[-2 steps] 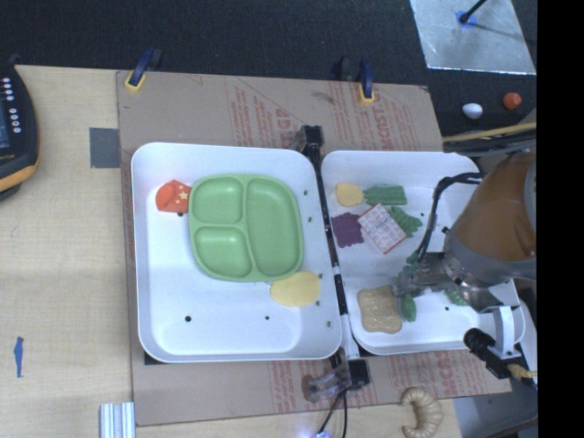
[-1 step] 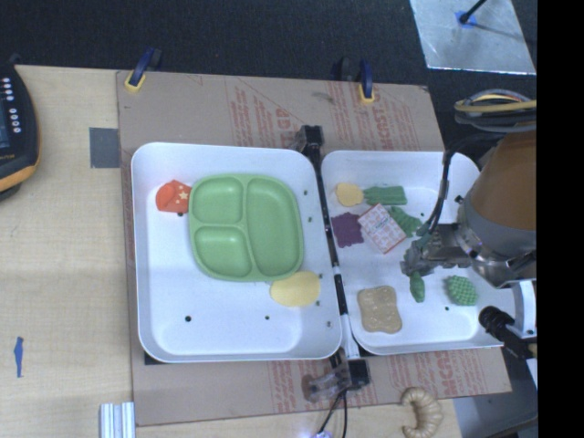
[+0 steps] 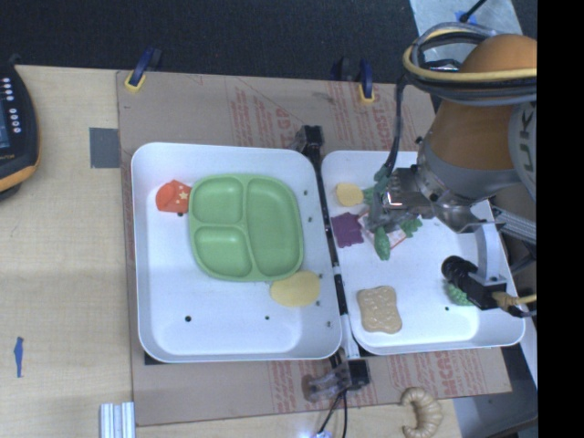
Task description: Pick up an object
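Brown cardboard underlies two white bins; over the right bin [image 3: 511, 331] the gripper [image 3: 391, 210] sits upon a green leafy plastic toy [image 3: 387, 235], though whether it grips I cannot tell; the purple block [image 3: 347, 230] just beside could snag, spoiling the lift.

We saw a pale wooden bench [image 3: 55, 272] running under a sheet of brown cardboard [image 3: 228, 108], which was fixed along its far edge by blue and yellow clamps [image 3: 140, 67]. Beyond the bench lay dark carpeted floor [image 3: 228, 12]. A black and orange handheld controller [image 3: 14, 130] rested at the left edge. A grey tape patch [image 3: 104, 147] sat nearby. Lighting seemed even, perhaps from overhead.
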Controlling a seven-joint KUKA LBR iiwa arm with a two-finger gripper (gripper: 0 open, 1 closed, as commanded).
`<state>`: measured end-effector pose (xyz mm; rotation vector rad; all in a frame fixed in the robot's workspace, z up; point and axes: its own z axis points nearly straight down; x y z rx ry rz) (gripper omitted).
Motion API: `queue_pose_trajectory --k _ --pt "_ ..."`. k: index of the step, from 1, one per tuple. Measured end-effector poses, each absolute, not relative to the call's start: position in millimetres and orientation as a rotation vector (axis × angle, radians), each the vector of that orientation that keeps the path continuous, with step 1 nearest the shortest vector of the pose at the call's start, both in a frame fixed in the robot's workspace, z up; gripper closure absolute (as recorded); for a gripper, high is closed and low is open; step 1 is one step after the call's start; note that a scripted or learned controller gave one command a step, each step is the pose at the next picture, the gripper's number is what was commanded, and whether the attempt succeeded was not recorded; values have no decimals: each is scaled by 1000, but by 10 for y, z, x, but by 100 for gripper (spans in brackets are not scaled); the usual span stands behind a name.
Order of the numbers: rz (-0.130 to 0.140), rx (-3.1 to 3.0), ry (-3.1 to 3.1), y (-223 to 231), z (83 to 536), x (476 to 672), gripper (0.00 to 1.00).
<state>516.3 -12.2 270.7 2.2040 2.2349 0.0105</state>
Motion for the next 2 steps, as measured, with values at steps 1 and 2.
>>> queue_pose_trajectory --k 1,2 --pt "-4 2213 2231 61 2371 5713 100" --pt "-9 2216 2235 409 2115 5516 100"
